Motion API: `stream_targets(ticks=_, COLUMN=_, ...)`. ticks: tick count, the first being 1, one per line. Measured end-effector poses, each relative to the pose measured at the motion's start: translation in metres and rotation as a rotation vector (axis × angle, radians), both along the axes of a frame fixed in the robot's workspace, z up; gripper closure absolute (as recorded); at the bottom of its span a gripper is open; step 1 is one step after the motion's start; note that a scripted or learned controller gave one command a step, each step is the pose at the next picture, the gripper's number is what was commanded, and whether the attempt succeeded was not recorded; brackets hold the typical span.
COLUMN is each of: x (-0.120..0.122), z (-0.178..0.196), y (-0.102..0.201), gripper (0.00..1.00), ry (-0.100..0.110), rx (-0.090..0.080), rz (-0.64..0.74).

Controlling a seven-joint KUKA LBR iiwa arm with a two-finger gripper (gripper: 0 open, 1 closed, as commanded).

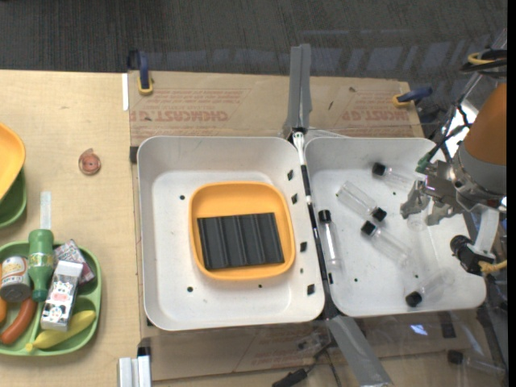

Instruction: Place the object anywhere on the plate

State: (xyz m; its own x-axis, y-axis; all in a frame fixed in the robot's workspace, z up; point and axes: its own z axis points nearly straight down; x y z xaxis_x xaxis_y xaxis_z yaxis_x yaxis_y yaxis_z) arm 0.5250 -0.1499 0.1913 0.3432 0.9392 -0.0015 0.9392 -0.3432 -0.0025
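while the gripper (421,204) hovers over the right bin (355,297), jaw state cannot be told; clear capped tubes (364,204) lie there, and the orange plate (240,198) holding a dark ridged block (243,241) sits in the left bin (161,216).

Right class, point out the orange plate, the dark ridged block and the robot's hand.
orange plate (242,195): camera view, on its top rim.
dark ridged block (244,241): camera view, on its middle ridges.
hand (421,205): camera view, between its fingertips.

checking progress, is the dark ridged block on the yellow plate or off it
On it. The dark ridged block lies flat inside the yellow plate, which sits in the left bin, with plate rim showing on every side.
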Motion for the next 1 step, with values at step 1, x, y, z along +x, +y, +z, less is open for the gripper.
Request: stream_targets(ticks=1, x=0.1222, z=0.0290, y=-0.0094, gripper=1.00, ry=0.000, rx=-0.001, rz=0.014)
